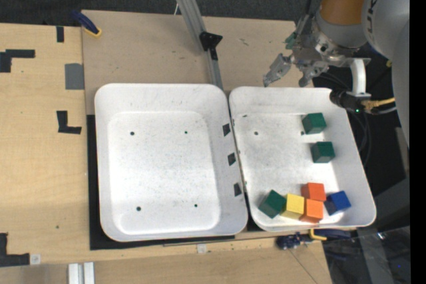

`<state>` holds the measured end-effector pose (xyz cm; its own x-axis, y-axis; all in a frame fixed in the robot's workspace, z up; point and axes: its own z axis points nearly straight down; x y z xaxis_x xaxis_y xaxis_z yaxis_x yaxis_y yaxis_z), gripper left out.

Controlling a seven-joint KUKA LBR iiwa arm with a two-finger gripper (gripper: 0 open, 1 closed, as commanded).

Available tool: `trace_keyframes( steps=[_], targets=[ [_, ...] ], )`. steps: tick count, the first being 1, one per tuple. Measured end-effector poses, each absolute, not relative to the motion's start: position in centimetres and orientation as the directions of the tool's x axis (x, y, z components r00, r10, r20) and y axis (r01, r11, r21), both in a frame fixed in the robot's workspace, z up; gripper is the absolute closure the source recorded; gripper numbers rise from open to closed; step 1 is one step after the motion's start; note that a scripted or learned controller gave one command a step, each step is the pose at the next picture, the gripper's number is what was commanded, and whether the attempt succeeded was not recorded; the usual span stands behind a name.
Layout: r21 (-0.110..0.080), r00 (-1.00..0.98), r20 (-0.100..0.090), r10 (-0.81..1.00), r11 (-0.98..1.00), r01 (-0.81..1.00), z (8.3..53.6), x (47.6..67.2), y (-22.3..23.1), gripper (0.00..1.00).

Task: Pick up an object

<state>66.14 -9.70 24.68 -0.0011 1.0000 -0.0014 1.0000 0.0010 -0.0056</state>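
Seven blocks lie in the right bin (253,163), none of them held. I have the one overhead view to work from.

Camera view: two green blocks sit apart from the rest, the upper green block (314,122) at about 2 o'clock in the bin and the lower green block (323,151) just below it, near 3 o'clock. The other five crowd together at about 5 o'clock: a dark green block (271,203), a yellow block (295,204) touching it, two orange blocks (314,192) stacked or pressed close, and a blue block (339,201) toward the rim. The left bin (106,143) I note only for its white floor.

My hand (291,74) hangs above the tabletop (133,43), just beyond the right bin's far rim, at about 12 o'clock from the upper green block. Its fingers (275,72) are spread apart and nothing sits between them: released.

Progress, as I judge it: nothing grasped, so the pick has not begun in earnest. Left to do: bring the hand over a block, descend, clench, lift. The upper green block looks the best candidate, being nearest and clear of neighbours; the 5 o'clock cluster looks too tight for a clean finger entry.
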Motion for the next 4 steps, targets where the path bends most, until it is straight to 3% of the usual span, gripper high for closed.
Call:
trace_keyframes(
  steps=[2, 3, 4],
  targets=[
    [-0.006, -0.001, -0.001, 1.0, 0.001, 1.0, 15.6, 66.1, -10.3, 0.0],
    [-0.002, -0.004, 0.0, 1.0, 0.004, 1.0, 17.0, 66.2, -10.1, 1.0],
    [0.005, -0.002, 0.0, 1.0, 0.002, 1.0, 23.4, 66.4, -10.3, 1.0]
  ],
)
